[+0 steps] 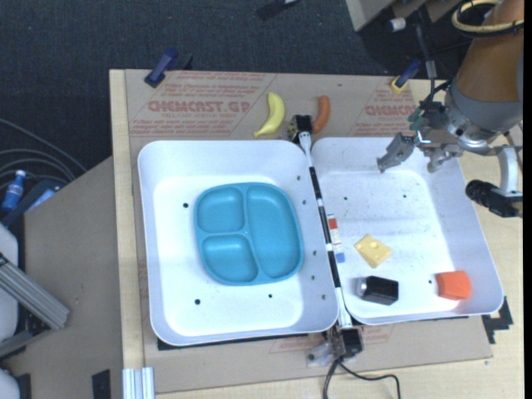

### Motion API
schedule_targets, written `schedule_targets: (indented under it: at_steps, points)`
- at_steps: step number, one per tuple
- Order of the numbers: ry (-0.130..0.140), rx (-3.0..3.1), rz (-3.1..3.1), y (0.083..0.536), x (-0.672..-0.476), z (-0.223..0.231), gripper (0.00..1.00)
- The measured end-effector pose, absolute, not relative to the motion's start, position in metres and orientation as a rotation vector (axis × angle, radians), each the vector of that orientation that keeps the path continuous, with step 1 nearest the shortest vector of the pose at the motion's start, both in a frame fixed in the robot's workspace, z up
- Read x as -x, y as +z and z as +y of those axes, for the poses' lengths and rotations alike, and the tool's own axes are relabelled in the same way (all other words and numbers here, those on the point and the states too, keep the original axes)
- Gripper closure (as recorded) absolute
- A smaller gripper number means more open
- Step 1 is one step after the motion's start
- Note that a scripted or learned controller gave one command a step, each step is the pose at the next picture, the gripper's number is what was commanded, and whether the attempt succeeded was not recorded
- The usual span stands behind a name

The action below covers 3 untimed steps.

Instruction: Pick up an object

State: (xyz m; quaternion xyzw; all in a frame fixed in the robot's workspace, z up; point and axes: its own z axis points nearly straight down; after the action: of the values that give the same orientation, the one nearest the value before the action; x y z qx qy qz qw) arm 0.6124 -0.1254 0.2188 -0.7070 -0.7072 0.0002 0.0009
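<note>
Nearest the camera, along the lower edge of the right bin (465,223), lie three loose things: a black block (379,289) at lower centre, an orange block (454,285) towards the lower right corner, and, a little further up, a yellow wedge like a piece of cheese (372,250). They sit apart from one another on bare white floor, which I take to be deliberate: each has room around it for fingers to come down on either side.

In the left bin (158,223), at centre left of the frame, a blue divided plate (248,232) lies flat. It is broad and low, so it looks a poor candidate for a two-finger grip.

Further up, the hand (411,152) hangs over the upper part of the right bin, near its far wall. Its two fingers are spread wide with nothing between them. All three small things are well below it in the frame; the yellow wedge is the closest and lies down and left of the hand.

Farthest off, on the worktop (208,94) beyond the bins, a banana (271,115) and an orange-brown piece like a sausage (322,112) rest outside both bins, probably out of play.
</note>
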Motion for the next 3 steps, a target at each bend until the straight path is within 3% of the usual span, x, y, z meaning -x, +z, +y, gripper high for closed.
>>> schedule_targets:
  at_steps: [1,2,3]
  points:
    - [0.003,2.218,-2.22,0.12,-0.653,-0.098,0.0]
    - [0.003,2.22,-2.219,0.084,-0.597,-0.091,0.0]
    - [0.0,2.222,-2.219,0.095,-0.598,-0.091,1.0]
